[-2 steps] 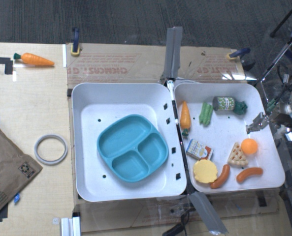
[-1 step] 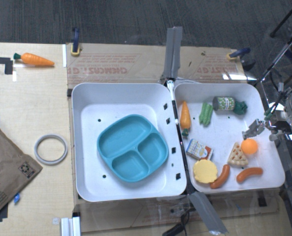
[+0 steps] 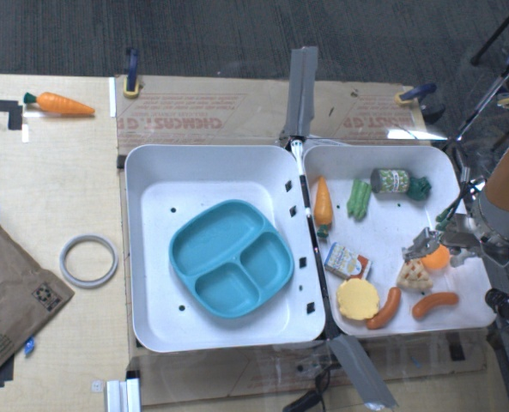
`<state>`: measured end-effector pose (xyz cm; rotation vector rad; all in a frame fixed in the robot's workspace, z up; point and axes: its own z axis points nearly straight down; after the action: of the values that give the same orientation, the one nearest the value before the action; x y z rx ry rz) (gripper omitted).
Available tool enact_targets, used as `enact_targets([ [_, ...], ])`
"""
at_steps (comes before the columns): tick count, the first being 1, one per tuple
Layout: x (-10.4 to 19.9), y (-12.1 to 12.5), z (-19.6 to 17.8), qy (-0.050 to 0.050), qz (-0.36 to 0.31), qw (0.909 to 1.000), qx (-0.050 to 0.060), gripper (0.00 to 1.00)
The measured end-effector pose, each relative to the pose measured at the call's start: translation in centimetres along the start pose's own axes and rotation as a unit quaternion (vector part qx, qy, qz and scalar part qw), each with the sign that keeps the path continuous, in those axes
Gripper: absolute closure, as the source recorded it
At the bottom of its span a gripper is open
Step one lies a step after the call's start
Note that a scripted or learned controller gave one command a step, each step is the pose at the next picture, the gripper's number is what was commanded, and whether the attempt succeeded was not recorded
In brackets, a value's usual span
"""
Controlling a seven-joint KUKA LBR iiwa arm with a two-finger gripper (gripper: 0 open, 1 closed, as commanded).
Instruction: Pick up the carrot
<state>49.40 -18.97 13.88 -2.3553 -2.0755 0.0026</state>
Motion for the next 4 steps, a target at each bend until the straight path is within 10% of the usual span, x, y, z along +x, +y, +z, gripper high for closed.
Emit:
enact_targets([
  [1,-1.74,2.69,4.79,0.006,-0.011,0.9999,0.0,0.0],
  [2,-1.99,2.7,3.83,0.003,-0.01,0.9999,-0.001,1.0],
  [3,-1.79,2.71,3.84,0.005,-0.01,0.9999,0.0,0.0],
  [4,-1.8,2.71,3.84,0.005,-0.01,0.9999,0.0,0.0],
])
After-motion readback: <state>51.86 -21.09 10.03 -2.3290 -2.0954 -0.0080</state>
